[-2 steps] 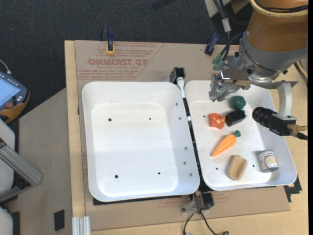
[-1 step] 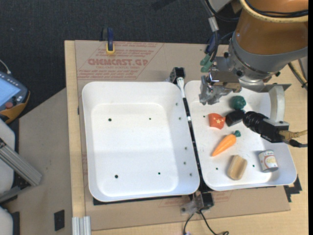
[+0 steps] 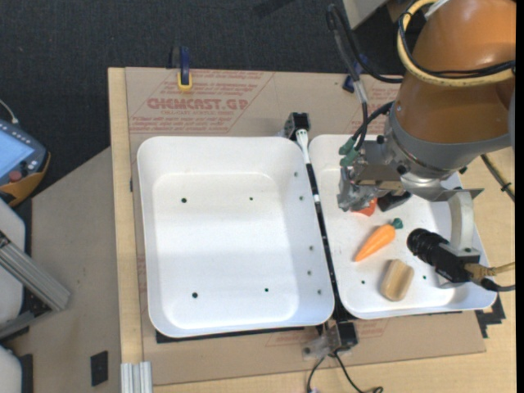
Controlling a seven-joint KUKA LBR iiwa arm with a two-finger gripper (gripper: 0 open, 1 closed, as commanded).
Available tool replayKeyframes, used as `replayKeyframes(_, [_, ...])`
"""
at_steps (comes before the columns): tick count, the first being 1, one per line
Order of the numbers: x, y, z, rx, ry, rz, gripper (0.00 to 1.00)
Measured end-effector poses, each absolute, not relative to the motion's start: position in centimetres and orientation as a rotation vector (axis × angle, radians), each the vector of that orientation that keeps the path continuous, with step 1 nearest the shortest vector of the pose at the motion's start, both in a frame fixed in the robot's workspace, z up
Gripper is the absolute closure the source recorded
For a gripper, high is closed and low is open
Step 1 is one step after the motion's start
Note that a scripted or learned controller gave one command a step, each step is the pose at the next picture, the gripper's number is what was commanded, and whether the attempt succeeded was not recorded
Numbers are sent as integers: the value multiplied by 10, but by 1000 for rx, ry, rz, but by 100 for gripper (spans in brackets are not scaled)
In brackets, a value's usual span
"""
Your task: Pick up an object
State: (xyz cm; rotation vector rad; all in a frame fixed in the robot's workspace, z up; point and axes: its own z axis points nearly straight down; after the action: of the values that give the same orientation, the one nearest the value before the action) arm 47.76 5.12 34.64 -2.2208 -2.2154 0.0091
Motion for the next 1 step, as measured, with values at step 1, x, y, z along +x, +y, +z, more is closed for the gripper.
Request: replayKeyframes(1, [485,91,391,-2218,-2228,-8,100])
